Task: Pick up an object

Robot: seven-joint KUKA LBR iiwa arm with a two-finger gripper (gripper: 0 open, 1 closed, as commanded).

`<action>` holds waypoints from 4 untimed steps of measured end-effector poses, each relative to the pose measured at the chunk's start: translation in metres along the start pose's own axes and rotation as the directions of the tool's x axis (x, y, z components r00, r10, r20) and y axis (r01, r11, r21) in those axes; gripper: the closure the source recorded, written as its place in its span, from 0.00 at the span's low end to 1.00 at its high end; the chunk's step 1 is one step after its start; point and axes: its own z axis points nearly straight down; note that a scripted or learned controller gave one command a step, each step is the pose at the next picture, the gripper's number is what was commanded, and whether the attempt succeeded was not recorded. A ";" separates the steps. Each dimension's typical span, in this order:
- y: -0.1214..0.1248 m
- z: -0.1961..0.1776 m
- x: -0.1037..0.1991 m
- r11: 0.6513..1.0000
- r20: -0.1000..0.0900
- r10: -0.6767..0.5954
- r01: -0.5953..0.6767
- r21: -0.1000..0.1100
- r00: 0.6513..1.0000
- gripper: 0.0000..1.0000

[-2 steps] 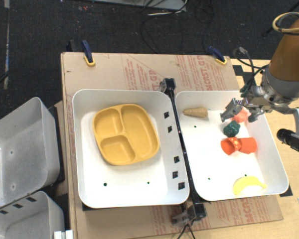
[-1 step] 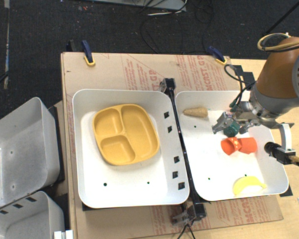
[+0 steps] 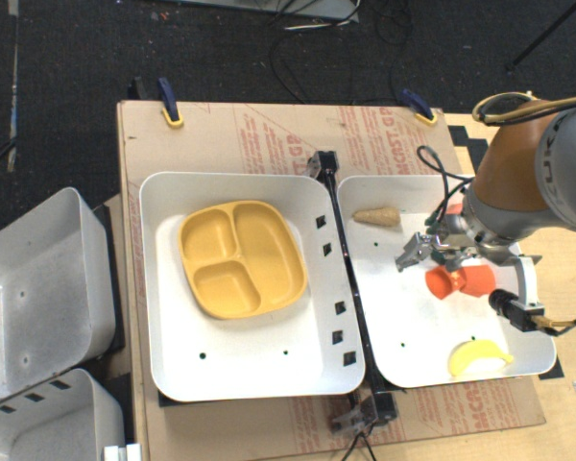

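Cup [image 3: 458, 281] just below end effector [image 3: 424, 250]

My arm [image 3: 547, 176] is a thick, rounded grey tube with a broad orange-brown band wrapping the segment above the wrist. Black cables loop over its upper side, and a yellowish hose curls at the top of it. Below the wrist I see a cluttered metal head, and from it the claw [image 3: 410, 254] juts out as pale silver-grey metal parts.

Blue clamps [image 3: 170, 102] on cardboard [image 3: 269, 133]
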 end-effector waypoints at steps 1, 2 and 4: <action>0.004 0.029 -0.003 1.000 0.009 0.001 -0.001 -0.015 1.000 0.00; 0.006 0.016 -0.004 1.000 0.012 0.002 -0.001 -0.024 1.000 1.00; 0.011 -0.080 -0.013 1.000 0.003 -0.004 0.004 -0.008 1.000 1.00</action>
